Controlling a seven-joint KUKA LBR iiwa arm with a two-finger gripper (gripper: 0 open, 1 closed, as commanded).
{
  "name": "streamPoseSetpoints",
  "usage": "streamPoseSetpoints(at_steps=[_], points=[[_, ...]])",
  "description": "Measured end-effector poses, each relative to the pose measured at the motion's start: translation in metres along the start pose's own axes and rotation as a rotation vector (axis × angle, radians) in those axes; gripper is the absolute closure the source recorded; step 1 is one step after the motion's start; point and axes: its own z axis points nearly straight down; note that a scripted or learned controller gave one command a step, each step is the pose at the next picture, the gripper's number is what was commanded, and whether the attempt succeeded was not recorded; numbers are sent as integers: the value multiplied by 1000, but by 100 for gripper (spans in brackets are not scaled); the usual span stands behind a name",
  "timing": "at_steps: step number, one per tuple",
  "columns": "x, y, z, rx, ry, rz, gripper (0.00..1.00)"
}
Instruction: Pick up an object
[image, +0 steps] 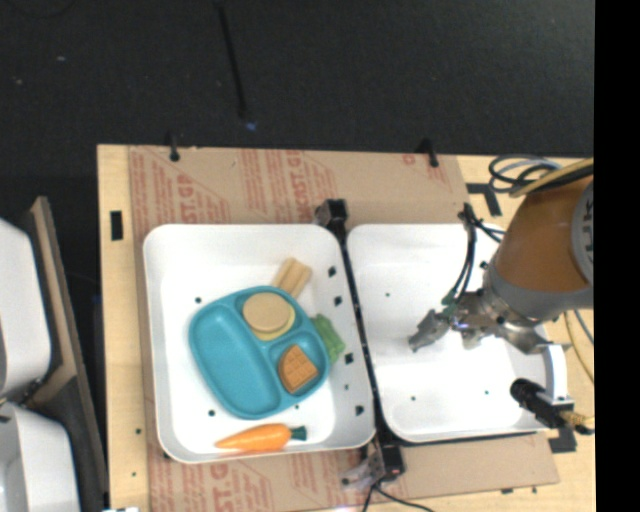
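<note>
Where left bin shallows, carrot lengthwise left-right, leaves seemingly rightward.

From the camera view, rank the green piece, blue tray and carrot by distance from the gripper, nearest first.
Gripper sits over the right bin.
1. Green piece, left bin's right side.
2. Blue tray, left bin's middle.
3. Carrot, left bin's front edge.

Blue divided tray lying flat in left bin, orange carrot lying just below it

Cardboard-topped bench against dark floor
</note>
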Motion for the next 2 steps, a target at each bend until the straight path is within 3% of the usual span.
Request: streamPoseSetpoints(at_steps=[2], points=[[1,1,78,0,0,0,0]])
